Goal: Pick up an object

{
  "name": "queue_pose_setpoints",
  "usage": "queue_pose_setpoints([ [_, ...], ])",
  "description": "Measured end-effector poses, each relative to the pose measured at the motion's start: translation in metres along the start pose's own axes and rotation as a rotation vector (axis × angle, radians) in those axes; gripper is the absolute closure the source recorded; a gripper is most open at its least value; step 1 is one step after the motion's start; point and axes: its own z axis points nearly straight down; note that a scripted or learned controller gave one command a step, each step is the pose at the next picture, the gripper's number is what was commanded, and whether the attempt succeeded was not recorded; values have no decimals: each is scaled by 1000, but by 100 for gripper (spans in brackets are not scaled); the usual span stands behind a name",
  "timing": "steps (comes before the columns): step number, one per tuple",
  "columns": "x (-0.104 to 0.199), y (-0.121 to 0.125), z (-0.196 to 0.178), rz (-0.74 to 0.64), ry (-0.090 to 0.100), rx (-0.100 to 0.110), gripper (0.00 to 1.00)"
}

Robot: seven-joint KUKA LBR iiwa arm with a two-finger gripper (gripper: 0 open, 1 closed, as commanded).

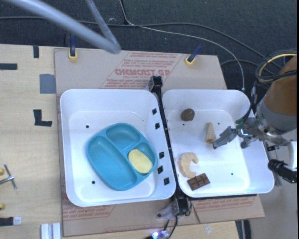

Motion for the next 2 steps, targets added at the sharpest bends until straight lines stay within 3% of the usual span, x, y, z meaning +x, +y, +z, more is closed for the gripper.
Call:
queue_pose_setpoints([
  [1,0,3,-7,-4,-3,-13,0],
  [2,9,0,40,-4,-2,-11,0],
])
